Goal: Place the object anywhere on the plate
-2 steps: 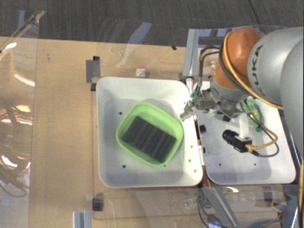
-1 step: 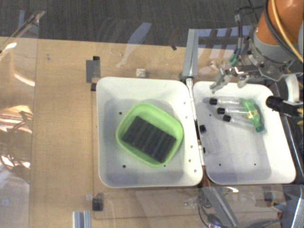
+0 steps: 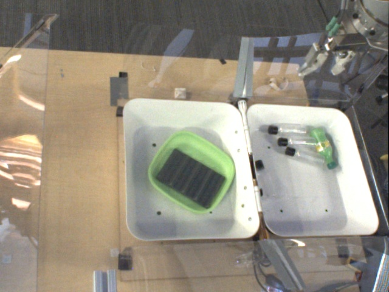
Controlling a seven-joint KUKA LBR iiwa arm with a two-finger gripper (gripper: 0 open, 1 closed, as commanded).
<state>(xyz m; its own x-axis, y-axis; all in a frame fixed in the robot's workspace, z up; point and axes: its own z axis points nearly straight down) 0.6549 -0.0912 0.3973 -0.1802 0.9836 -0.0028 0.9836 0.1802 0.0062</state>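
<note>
Camera view | 2 white bins | left bin (image 3: 137,218): 1 green plate (image 3: 191,172) | right bin (image 3: 355,212): 3 black-capped clear tubes with green piece (image 3: 304,143), off plate | gripper (image 3: 328,44) above bench top right, jaws spread, holding nothing.

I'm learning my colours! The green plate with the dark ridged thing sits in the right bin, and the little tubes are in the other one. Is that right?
Almost. The camera view shows the green plate with the dark ridged thing in the left bin, not the right. The little tubes lie in the right bin.
</note>
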